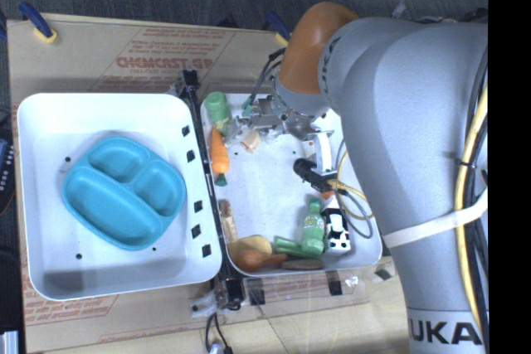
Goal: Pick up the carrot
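Reached in from the right as a grey arm (406, 137). Held a blue divided plate (124, 191) in the left bin (33, 178). Lay against the right bin's (265, 178) left wall, upper centre: the carrot (219, 153), apart from the gripper (253, 124). Finger opening: cannot tell.

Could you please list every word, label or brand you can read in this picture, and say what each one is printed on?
"CHEMCAST GP": red print on the brown board under the bins, above the left bin.
"UKA": white letters on the arm's grey base, likely the visible part of a longer name.
Smaller red lines around the board's main print, and along its bottom edge: too small and blurred to read.
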### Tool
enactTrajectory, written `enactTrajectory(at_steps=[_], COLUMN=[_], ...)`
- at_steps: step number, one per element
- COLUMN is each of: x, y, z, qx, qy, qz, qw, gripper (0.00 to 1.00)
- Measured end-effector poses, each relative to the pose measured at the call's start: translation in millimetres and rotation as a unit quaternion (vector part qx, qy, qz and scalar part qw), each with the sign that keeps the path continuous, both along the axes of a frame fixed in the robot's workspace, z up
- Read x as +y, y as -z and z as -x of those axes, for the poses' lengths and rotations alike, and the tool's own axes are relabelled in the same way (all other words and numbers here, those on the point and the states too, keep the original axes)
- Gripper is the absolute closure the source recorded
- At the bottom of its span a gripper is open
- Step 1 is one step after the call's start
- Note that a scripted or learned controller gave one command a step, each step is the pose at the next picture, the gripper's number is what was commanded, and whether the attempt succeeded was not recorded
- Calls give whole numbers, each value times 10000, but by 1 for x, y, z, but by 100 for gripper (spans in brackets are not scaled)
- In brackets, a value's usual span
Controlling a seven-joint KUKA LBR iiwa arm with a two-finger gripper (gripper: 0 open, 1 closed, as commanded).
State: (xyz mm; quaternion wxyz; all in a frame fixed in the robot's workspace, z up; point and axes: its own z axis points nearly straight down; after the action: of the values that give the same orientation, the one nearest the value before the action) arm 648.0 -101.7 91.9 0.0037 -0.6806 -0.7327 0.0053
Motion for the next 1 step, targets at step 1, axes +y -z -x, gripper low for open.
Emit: enactTrajectory(at_steps=[1], x=[5], y=[0], z=[31], qx=[-35], qy=[103], qz=[23], qw=[9999], gripper=[0])
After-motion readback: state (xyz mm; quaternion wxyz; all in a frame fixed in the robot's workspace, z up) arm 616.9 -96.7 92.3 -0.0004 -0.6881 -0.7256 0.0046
